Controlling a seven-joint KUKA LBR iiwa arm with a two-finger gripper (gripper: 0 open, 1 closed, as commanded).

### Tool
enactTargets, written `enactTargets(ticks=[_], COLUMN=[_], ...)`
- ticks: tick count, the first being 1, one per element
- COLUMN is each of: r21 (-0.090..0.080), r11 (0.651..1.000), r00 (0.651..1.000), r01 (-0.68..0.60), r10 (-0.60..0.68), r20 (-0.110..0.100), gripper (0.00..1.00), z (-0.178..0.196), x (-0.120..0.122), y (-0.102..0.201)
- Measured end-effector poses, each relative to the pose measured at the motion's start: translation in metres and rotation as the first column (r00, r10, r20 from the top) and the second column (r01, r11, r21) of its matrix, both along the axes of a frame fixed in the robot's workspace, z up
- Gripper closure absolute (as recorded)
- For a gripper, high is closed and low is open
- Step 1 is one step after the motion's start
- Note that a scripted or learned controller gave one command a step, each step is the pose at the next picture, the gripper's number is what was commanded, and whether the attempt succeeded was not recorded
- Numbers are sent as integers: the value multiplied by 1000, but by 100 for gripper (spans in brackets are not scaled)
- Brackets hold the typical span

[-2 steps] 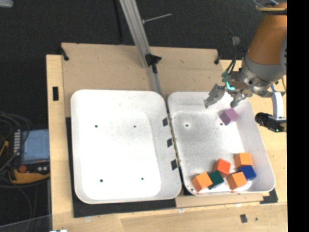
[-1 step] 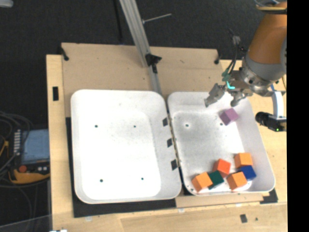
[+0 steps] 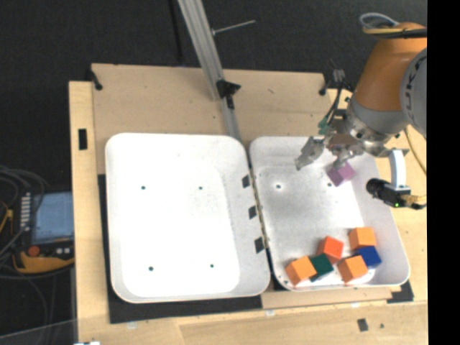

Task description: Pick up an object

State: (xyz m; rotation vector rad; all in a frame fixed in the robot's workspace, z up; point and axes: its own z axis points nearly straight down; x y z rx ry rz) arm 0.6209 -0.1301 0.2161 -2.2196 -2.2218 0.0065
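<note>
Pale wooden counter (image 3: 165,99) carries both bins; over the right bin (image 3: 309,207), my end effector (image 3: 332,160) pinches a purple block (image 3: 341,172), lifted. Next I judge: raise it without slipping.

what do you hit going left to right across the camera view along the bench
left bin → right bin → end effector → purple block

Counter (image 3: 165,99): pale matt wood-look board. Both bins (image 3: 180,214) smooth white plastic, right one scuffed grey. Blocks (image 3: 332,247) matt, solid-coloured. Slanted pole (image 3: 205,42) dull metal. Arm shell (image 3: 384,70) glossy orange.
</note>
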Motion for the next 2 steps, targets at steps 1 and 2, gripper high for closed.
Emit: enactTargets(ticks=[1, 2], r21=[0, 0], r11=[1000, 1000], r00=[1000, 1000], r01=[-2, 3], r10=[2, -3], r20=[0, -1], gripper=[0, 0], z=[-46, -94], x=[6, -5], y=[4, 3])
